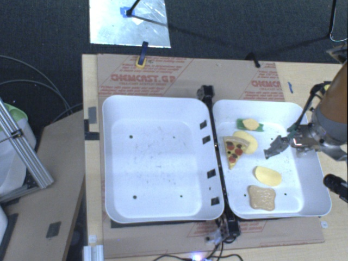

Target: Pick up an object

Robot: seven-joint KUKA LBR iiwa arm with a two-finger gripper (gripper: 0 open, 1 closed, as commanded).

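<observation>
Gripper [274, 147] over the right bin [312, 197] beside the pizza slice [234, 149], too blurred to tell its state

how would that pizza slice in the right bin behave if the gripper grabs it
The pizza slice lies flat and thin, so it probably won't roll but may be hard to get fingers under. It looks like moulded toy food, likely stiff and light. It touches a yellow piece, which may shift too.
</observation>
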